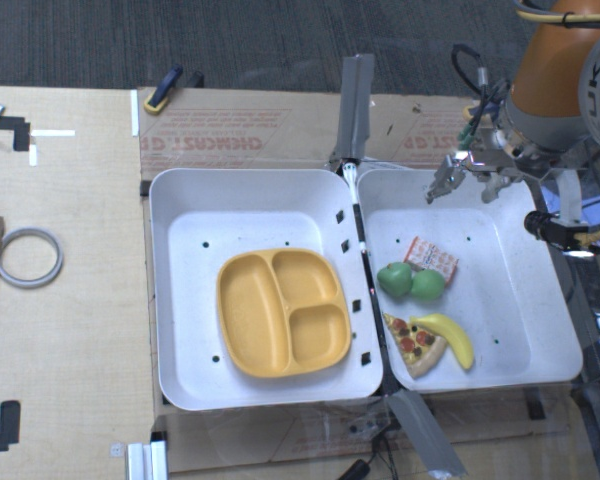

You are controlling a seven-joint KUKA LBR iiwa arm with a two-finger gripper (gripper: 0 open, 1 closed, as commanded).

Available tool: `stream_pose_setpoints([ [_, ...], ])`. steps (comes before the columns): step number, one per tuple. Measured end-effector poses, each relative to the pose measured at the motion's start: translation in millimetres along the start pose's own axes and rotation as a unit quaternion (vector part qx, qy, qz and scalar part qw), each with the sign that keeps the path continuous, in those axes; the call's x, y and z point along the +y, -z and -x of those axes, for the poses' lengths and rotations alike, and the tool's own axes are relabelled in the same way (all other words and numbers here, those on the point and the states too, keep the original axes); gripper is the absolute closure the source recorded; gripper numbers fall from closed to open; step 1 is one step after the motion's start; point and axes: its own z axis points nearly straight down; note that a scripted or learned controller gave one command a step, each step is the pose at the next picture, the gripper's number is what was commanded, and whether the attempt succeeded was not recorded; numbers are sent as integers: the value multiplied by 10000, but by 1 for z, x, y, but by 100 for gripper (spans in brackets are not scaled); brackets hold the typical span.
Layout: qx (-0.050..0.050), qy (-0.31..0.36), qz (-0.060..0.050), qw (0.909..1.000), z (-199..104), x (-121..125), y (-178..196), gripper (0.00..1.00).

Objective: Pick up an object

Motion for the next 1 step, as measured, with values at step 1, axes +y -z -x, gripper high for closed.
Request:
stream_pose_setpoints([
  [1,0,-106,3,9999,-5,-37,-122,0],
])
